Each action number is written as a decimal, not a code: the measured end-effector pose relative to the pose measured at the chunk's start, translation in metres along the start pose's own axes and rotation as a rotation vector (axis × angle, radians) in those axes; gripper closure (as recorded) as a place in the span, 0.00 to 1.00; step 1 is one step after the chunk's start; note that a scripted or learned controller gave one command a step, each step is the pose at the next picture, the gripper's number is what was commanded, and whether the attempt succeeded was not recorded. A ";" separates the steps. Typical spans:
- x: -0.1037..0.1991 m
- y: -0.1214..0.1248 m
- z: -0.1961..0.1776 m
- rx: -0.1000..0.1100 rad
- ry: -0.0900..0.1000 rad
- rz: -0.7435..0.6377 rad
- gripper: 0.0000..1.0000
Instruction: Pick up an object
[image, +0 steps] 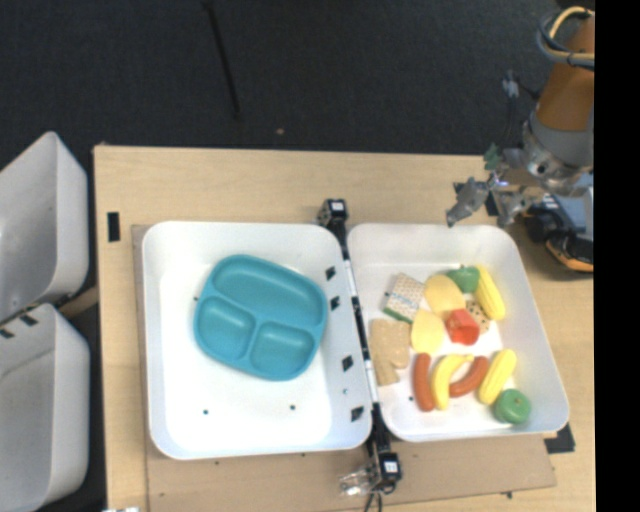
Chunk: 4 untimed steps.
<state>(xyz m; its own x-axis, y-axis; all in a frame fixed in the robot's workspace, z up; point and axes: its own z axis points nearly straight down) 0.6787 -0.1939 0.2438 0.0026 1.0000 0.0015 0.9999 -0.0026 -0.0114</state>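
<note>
Nearest the camera, the green toy fruit (513, 406) sits in the near right corner of the right bin (535, 330), beside the yellow corn piece (498, 374) and the red sausages (447, 382). No item has been lifted; the whole pick is outstanding. The left bin (165, 400) carries a blue divided plate (261, 317). The gripper (472, 200) hangs over the surface just beyond the right bin's far edge, holding nothing; whether the jaws are released or clenched I cannot tell.
</note>
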 end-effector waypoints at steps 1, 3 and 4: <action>0.000 0.002 -0.009 -0.013 -0.003 -0.002 0.00; -0.006 0.004 0.104 -0.008 -0.003 -0.005 0.00; -0.006 0.004 0.144 -0.011 -0.004 -0.007 0.00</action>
<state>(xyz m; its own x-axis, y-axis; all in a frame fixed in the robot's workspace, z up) 0.6815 -0.1999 0.0996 -0.0048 1.0000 -0.0024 1.0000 0.0048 -0.0003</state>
